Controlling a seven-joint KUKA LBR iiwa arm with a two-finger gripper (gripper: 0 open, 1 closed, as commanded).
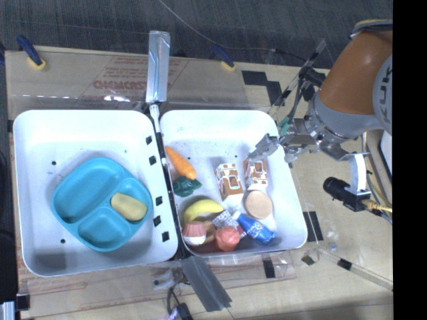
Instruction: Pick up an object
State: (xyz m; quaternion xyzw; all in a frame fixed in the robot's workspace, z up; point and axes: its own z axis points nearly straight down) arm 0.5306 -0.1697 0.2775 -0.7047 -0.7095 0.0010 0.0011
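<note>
Bench (347, 245): pale wood-coloured top, with black tape marks near the right bin and at the upper right. Beyond its far edge lies dark carpet-like floor, a thin cable running across it. A clear sheet with red print (123, 79) lies behind the bins. Two blue-and-yellow clamps (30, 52) hold the far edge, one at left, one near the middle.

Left bin (33, 152): white and shallow. A blue divided plate (87, 199) sits in it, with a yellow potato-like piece (129, 206) in the plate's right compartment.

Right bin (220, 129): white, touching the left bin along a shared wall. A metal bar (157, 65) stands at the far end of that wall. Contents crowd the near half:
- carrot (181, 163) with green top, by the left wall
- two small cartons (229, 181), side by side at centre
- round tan lid or cup (257, 205), just in front of the right carton
- banana (202, 210)
- cupcake (195, 231) and red fruit (227, 238), at the near wall
- blue bottle (259, 230), lying on its side

Arm: reaches in from the right, orange band at the upper right. Gripper (265, 145) sits low over the right bin's right side, just above the right carton. Whether its digits are spread or pressed together cannot be told. Nothing is visibly held.
</note>
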